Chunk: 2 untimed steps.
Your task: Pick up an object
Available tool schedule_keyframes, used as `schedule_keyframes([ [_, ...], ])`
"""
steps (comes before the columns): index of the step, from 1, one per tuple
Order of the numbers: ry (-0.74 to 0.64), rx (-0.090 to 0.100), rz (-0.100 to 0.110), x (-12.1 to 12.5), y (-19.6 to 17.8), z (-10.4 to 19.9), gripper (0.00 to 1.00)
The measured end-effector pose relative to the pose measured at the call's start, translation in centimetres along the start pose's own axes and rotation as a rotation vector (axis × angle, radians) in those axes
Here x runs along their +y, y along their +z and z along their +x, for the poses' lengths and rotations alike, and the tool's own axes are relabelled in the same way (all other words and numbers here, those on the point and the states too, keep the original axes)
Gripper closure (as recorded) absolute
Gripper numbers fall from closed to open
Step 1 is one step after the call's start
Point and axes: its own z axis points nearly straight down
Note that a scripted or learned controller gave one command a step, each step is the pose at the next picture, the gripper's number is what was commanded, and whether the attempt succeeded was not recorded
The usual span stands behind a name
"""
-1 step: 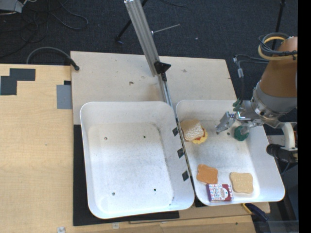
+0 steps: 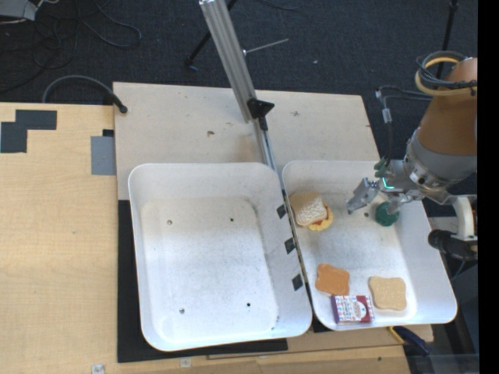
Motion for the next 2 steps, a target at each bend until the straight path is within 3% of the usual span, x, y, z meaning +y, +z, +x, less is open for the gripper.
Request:
schedule_keyframes([
  [2, 0.001, 0.001, 0.005, 1.1, 9.9, -0.1, 0.0],
])
